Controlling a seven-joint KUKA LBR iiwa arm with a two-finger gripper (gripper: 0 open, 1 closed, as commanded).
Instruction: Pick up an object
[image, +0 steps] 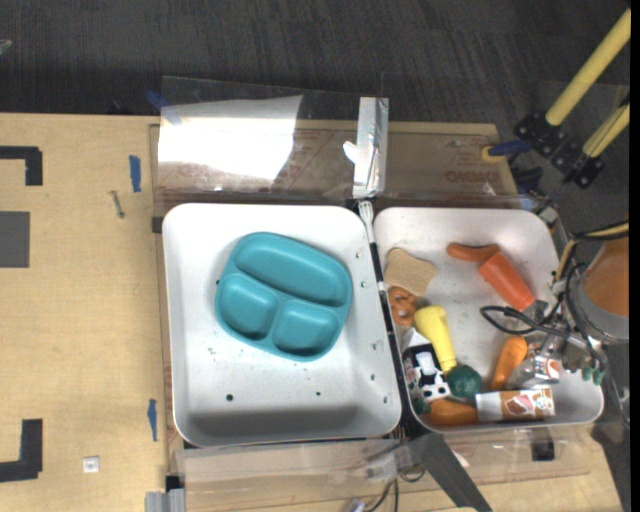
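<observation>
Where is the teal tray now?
The teal tray lies in the left bin, near its middle, apart from the toys in the right bin.

No text can be read anywhere (the white tube (515, 404) bears a label too blurred to make out).
</observation>
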